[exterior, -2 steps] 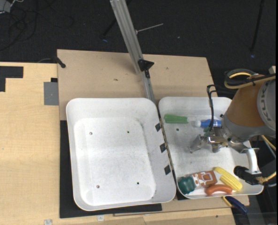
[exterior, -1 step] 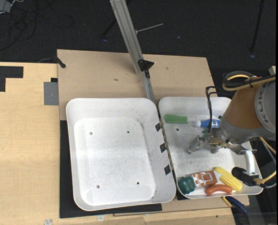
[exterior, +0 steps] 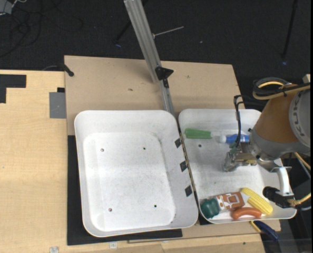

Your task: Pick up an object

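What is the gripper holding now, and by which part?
It cannot be told: the gripper is low in the right bin, with nothing visibly in it.

One fixed camera looks down at a slant from above the near side of the counter point(exterior: 30, 157), far enough back to take in both white bins, the left bin point(exterior: 127, 170) and the right bin point(exterior: 214, 175), with dark floor point(exterior: 67, 20) beyond the far edge.
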You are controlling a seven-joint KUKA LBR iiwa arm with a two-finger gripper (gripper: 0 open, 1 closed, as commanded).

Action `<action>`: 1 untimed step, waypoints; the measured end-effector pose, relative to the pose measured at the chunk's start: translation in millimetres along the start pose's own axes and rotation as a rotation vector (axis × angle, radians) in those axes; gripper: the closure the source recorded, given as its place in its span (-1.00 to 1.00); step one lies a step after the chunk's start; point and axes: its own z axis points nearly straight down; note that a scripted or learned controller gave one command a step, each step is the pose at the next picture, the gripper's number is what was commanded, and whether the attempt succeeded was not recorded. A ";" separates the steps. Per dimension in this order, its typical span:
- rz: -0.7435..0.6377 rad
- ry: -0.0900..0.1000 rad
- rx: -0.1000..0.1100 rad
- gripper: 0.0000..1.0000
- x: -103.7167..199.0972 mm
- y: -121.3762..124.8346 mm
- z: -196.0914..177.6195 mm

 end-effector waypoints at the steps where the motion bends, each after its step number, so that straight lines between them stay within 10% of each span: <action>1: -0.002 -0.003 -0.004 1.00 -10.0 -1.5 -48.4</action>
